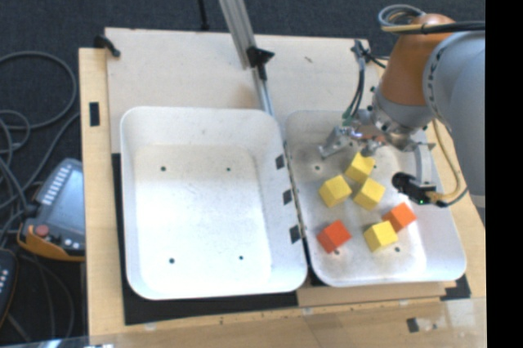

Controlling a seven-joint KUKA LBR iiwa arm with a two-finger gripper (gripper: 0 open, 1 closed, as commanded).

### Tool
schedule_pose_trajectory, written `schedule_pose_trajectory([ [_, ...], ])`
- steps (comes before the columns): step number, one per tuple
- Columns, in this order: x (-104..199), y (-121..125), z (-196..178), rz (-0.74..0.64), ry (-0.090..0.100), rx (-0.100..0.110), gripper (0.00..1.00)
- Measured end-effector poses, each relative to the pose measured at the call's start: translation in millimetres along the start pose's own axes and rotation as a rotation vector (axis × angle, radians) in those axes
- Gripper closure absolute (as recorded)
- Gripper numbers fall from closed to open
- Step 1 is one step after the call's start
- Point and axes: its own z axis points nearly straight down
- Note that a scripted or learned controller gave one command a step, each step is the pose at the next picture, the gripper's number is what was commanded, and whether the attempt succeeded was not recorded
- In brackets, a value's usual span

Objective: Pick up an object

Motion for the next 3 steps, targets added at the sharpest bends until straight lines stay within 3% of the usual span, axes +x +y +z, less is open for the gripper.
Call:
schedule_pose_trajectory([
  [1, 3.1, -7.5, 6.0, 0.000, -0.002, -0.005, 0.00],
  [3, -23.9, -20.9, 8.5, -0.002, -0.009, -0.015, 0.00],
])
